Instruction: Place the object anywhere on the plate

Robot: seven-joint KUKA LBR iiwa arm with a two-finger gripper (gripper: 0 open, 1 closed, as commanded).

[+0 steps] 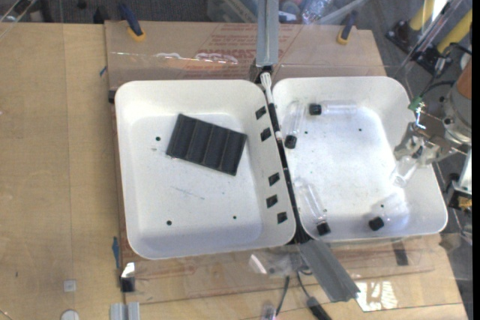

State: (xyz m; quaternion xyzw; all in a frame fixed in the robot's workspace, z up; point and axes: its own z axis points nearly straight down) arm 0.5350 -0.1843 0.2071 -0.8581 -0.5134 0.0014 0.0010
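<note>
Lying flat mid-left bin [127, 161], dark ribbed plate [206, 144], open floor all round. Hovering over right bin's [337, 90] right rim, end effector [415, 150]; grip state unclear, clear objects hard to make out.

In the left bin [135, 161] you'll find the plate [206, 144]: a flat, dark grey, nearly black rectangle with shallow ribs running across its short side, so it reads as four or five parallel strips. It lies flat on the bin floor, turned a little so its long edge slopes down toward the right (the left end sits higher in your view). It rests in the upper middle of that bin, apart from every wall, and its top carries nothing. You cannot pick out the object to be placed with any certainty.
</note>
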